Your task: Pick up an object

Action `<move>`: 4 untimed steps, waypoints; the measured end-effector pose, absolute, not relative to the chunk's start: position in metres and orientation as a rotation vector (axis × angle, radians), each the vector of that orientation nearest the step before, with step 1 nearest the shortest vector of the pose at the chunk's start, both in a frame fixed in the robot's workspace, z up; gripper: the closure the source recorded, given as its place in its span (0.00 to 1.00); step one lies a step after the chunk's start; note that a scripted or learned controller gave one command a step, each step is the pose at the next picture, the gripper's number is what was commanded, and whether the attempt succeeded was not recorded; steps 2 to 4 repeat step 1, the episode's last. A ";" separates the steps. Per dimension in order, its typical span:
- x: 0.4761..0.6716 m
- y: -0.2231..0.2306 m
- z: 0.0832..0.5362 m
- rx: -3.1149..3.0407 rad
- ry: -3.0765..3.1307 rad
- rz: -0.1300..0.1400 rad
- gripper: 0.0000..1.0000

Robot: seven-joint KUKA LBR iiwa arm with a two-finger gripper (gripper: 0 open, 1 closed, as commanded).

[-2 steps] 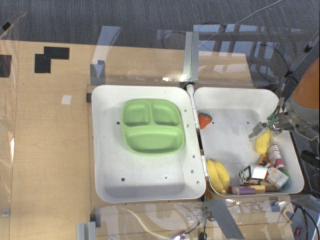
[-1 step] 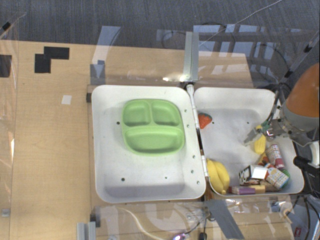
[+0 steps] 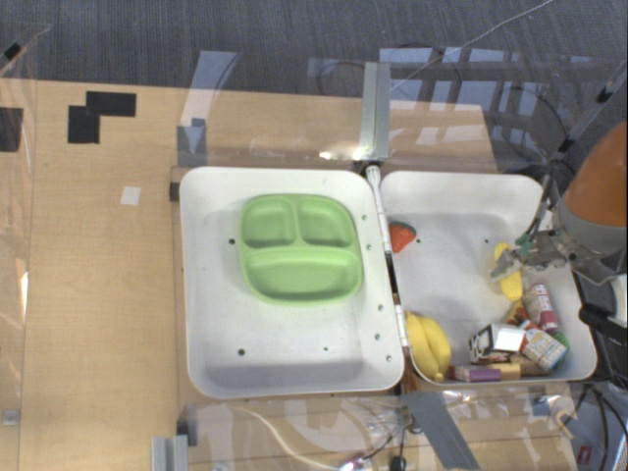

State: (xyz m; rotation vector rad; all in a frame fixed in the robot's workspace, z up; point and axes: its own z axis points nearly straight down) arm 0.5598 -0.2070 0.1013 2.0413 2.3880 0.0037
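Note:
My gripper reaches in from the right and hangs low over the right bin, near its right wall. Directly at its tip lies a small yellow object, touching or nearly touching it; I cannot tell whether it is gripped. A red strawberry-like piece rests by the bin's left wall. A yellow banana lies at the front left corner. Several small bottles and cartons are piled in the front right corner.
The left bin holds a green divided plate in its middle. A metal rail separates the two bins. The arm's orange band stands over the right bin's right edge. Cables run behind the bins.

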 end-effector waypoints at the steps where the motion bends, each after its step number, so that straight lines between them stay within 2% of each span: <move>1: 0.624 -0.186 0.174 2.145 2.293 0.002 1.00; 4: 0.624 -0.186 0.174 2.145 2.293 0.002 1.00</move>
